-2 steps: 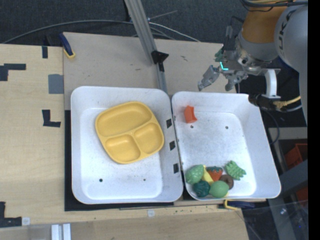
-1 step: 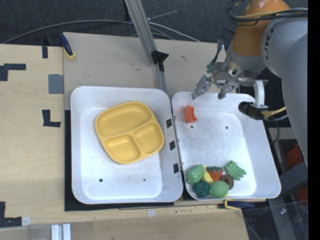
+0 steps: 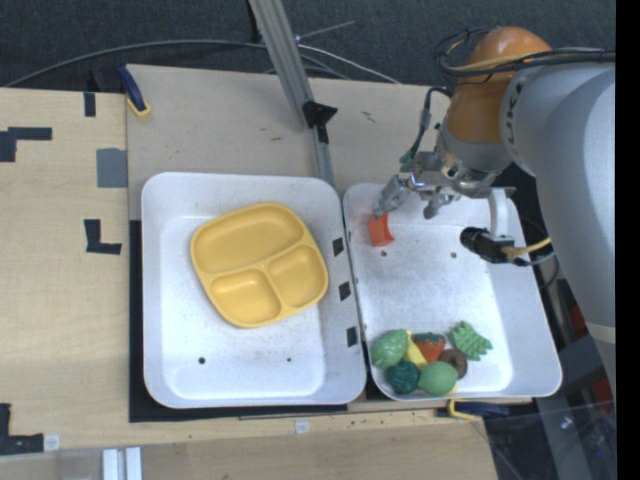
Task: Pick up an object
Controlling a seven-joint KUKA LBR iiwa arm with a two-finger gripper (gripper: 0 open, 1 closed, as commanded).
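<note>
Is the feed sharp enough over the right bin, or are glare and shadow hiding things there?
Camera view: the white right bin is bright but not blown out; the orange piece under the claw reads clearly. Camera view: the toy food heap is soft, individual pieces blur together. Camera view: shadows are faint, the grey arm looks washed out at the right.
</note>
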